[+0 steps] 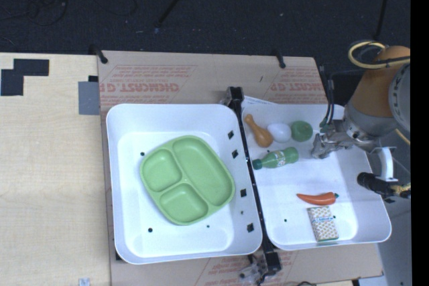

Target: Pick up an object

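Note:
The right bin holds several small objects. An orange drumstick-shaped toy, a white egg-like piece and a green round piece lie near its far edge. A green bottle lies on its side left of centre. A red-orange chili pepper and a small patterned box lie near the front. My gripper hangs low at the bin's right, just right of the green round piece and the bottle, with nothing seen between its fingers.
The left bin holds a green three-compartment plate. A black divider with clips separates the bins. The arm's grey body and orange band stand over the right bin's far right corner. Cardboard lies beneath the bins.

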`<action>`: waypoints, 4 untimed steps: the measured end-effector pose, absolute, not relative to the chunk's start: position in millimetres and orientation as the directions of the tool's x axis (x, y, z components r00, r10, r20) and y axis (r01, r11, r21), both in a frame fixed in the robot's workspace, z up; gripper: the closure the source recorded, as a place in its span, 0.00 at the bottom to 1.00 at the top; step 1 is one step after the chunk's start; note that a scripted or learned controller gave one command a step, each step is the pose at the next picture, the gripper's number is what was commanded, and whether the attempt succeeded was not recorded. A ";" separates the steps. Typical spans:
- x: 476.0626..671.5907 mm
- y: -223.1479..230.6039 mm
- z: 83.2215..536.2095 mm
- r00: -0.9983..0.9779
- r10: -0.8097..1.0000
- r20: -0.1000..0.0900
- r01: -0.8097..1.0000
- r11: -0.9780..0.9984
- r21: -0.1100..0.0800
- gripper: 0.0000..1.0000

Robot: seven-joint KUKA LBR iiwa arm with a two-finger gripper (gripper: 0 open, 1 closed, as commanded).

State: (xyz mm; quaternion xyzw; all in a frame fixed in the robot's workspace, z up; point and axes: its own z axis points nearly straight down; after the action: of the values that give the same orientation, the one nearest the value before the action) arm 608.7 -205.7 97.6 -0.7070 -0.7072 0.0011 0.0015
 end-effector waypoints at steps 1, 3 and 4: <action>613.3 -202.5 159.8 -0.002 1.000 -0.001 1.000 0.002 0.003 1.00; 608.1 -198.1 260.7 -0.003 1.000 -0.001 1.000 0.003 0.004 1.00; 587.2 -144.7 262.1 -0.004 1.000 0.003 1.000 0.004 -0.003 1.00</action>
State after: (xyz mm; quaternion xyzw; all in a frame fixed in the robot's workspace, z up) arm 587.2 -144.7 262.1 -0.7055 -0.7087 0.0001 0.0020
